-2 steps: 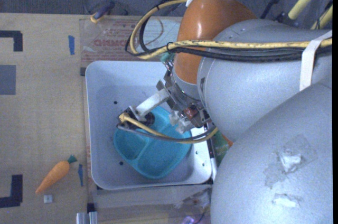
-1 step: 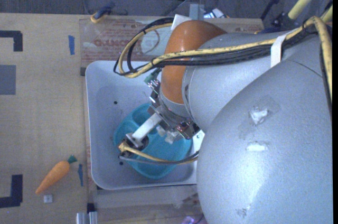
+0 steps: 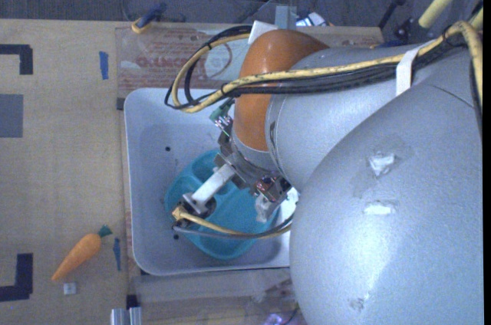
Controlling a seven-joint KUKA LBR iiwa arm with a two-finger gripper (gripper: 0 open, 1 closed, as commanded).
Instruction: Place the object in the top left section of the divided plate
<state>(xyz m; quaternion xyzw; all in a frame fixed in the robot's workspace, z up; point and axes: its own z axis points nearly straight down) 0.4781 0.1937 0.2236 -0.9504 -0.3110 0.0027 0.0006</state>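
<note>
Camera view: claw (image 3: 251, 185) over blue plate (image 3: 219, 248), apart or together I cannot tell; carrot (image 3: 77, 256) looks light, hard, slippery, so grab its fat middle.

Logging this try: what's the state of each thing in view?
blue divided plate: flat in the white bin, partly covered by the arm.
toy carrot: lying on the bench, left of the bin, not on the plate.
pincer: down over the plate.
</note>
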